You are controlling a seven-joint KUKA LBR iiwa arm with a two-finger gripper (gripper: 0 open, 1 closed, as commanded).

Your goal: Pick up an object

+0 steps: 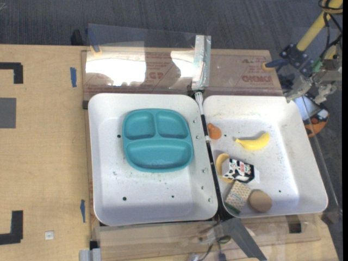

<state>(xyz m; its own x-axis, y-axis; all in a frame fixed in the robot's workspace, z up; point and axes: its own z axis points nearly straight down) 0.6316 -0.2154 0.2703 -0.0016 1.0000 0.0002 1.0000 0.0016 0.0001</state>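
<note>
I can't tell the gripper's (302, 89) state; I'd descend squarely over the isolated banana (253, 141), closing across its width.

Robot lab: test bench (43, 145) bearing white bins (103, 200).

Claw (305, 86) at the view's upper right, finger state unclear.

bright, even | glare on clear panel (144, 64) | slightly soft focus
</note>
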